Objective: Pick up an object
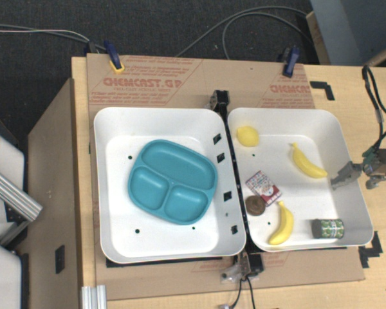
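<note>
Left bin (109,172): sits in the left-centre of the frame, and it carries a teal divided plate (172,181) with 3 compartments, lying flat and slightly turned.
Right bin (338,140): right-centre of the frame, side by side with the left one, and here is where the small stuff lies.
Lemon (248,136): a round yellow fruit in the right bin's upper-left corner, well apart from everything else.
Upper banana (307,162): yellow, curved, lying on a slant in the upper middle of the right bin, and the closest item to the gripper.
Lower banana (282,224): yellow, curved, near the bin's bottom edge, just beside the brown ball.
Packet (262,186): a small red and white wrapper near the bin's left wall, tilted.
Brown ball (255,205): dark and round, touching the packet's lower edge.
Can (327,228): a small green tin on its side in the lower-right corner of the right bin.
Surroundings: brown cardboard (148,76) with red print under both bins, a blue and yellow clamp (114,56) at upper left, a blue clamp (290,61) at upper right, cables across the dark floor up top.
Gripper (343,176): a grey tip pokes in from the right edge over the right bin's right rim, beside the upper banana but apart from it; whether the tips are spread or pressed together, I cannot tell.
Arm: barely in frame at the right edge, low over the rim.
</note>
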Action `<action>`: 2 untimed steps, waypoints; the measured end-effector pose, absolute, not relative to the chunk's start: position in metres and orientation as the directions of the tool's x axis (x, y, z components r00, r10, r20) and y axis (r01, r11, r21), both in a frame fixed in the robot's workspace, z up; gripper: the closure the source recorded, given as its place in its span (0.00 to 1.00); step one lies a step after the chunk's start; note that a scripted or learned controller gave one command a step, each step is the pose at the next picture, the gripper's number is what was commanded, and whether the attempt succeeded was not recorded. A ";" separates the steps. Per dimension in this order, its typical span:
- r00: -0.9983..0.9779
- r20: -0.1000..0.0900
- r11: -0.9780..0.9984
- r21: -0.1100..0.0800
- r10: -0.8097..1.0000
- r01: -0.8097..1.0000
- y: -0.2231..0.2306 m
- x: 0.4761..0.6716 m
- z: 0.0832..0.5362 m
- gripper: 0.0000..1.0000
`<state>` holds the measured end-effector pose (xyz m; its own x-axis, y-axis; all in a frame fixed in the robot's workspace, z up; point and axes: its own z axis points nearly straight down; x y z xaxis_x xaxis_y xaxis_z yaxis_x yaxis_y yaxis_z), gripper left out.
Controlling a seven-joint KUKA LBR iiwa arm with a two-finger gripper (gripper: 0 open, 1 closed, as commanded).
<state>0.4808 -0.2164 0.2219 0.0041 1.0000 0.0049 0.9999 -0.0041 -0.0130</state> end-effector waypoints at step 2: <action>-0.001 0.004 0.001 -0.006 1.000 1.000 -0.207 0.488 0.170 0.00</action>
